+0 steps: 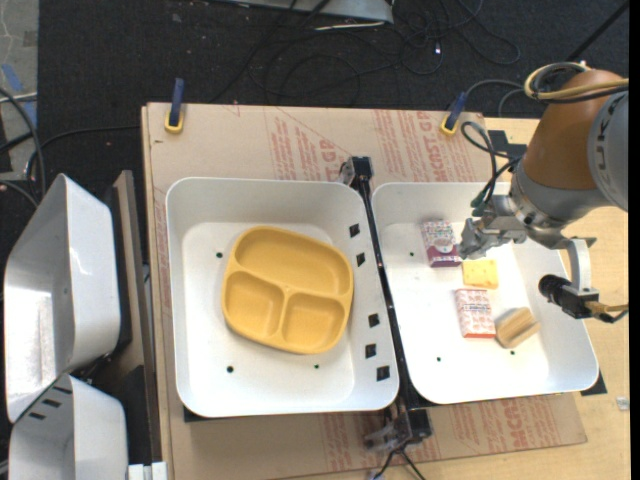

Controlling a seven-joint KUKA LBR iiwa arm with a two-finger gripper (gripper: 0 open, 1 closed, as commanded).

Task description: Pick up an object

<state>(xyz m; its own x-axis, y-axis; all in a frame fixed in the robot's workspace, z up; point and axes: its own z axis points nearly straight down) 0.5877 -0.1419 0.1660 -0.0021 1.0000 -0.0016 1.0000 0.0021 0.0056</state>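
Cardboard-topped bench (260, 133) is seen with two white bins side by side on it. Left bin (190, 298) is taken up by a yellow three-compartment plate (288, 290), lying flat and slightly rotated, roughly central. Right bin (560, 368) is entered from the right by the grey arm (570, 148), orange band uppermost. Four small objects are held in the right bin, all in its upper-middle part. Red-and-white packet (475, 313) is laid flat near the centre. Tan bread-like piece (516, 326) is placed just beside it on the right, tilted. Yellow block (481, 273) is set just above the red-and-white packet, apart from it by a narrow gap. Pink-and-purple packet (439, 242) is located up-left of the yellow block, near the bin's left wall. Gripper (474, 240) is positioned between the pink-and-purple packet and the yellow block, just above the block's top edge. Claw state cannot be told from this angle; contact with either object cannot be confirmed, and nothing is seen clamped.
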